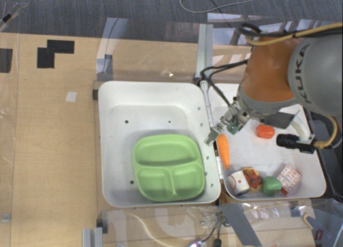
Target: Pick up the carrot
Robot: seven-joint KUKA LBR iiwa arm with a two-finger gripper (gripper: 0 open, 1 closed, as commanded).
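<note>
I observe the gripper [221, 132] just above the carrot's [223, 151] upper end in the right bin [313, 187], finger state indeterminable, carrot lying against the left wall.

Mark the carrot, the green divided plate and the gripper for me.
carrot [223, 151], camera view, middle of its orange body.
green divided plate [169, 166], camera view, central divider ridge.
gripper [213, 135], camera view, at its tip.
</note>
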